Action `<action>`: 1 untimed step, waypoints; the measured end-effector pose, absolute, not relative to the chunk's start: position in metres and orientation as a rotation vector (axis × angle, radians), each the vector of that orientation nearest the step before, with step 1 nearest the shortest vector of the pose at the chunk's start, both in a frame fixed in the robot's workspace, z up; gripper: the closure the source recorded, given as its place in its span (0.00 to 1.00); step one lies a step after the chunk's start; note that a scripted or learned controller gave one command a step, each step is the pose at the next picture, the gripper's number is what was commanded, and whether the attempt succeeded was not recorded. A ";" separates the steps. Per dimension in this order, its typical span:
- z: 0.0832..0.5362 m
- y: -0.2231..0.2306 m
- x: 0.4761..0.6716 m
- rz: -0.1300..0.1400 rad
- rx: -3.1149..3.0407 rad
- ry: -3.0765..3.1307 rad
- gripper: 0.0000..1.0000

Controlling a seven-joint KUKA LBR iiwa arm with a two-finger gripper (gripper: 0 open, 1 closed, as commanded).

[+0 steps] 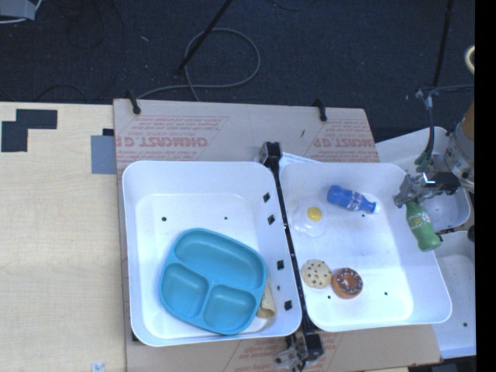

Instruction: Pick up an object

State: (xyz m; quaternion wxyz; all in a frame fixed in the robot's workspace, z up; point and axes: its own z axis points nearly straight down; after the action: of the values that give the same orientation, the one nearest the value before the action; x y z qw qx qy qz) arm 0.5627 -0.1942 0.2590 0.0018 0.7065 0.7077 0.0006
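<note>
Donut (pixel 346 283) and cookie (pixel 315 273) sit side by side, touching or nearly so, at the near end of the right bin (pixel 387 310). Green bottle (pixel 422 227): over that bin's right rim, neck up, hanging slightly tilted just below the end effector (pixel 416 186). End effector looks clamped on the bottle's top, though the contact is small and partly hidden. Judgement: pick under way, bottle apparently lifted. To finish well: raise straight up, slowly, so the tilted body does not swing or catch the rim; a cap-end hold could slip. Outward from there: blue bottle (pixel 350 199) on its side and yellow piece (pixel 314 214) mid-bin. Left bin (pixel 139 208) holds blue divided tray (pixel 211 279). Both bins rest on cardboard over the surface (pixel 54 246).
</note>
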 end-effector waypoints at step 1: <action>0.244 -0.140 0.554 -0.001 2.221 2.229 1.00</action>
State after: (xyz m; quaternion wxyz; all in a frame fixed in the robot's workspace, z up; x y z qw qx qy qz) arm 0.5540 -0.1402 0.2444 -0.0024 0.7059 0.7083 -0.0003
